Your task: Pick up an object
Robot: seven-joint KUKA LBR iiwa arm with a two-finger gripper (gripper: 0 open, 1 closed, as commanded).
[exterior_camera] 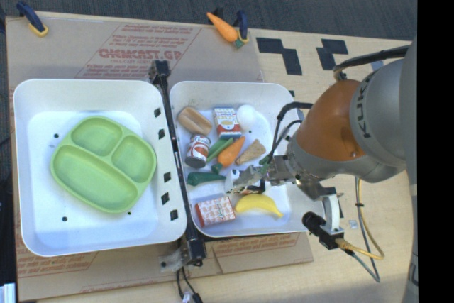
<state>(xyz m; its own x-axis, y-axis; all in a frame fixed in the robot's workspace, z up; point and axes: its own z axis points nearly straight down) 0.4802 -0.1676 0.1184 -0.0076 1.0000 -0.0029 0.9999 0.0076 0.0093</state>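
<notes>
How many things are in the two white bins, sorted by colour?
Green: 3, the divided plate, a bean pod, a dark piece
Orange: 1, carrot
Yellow: 1, banana
White: 1, egg
Tan: 2, bread roll, wedge
Red-labelled: 3, carton, can, packet
Total: 11

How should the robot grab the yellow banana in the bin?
Probably from straight above, pinching the banana across its thick middle. It lies flat on the floor of the right bin, curving left to right, so its narrow sides are easiest to squeeze. The small carton sits close on its left, so the fingers should close front-to-back, not end-to-end. The gripper hovers just above it.
</notes>
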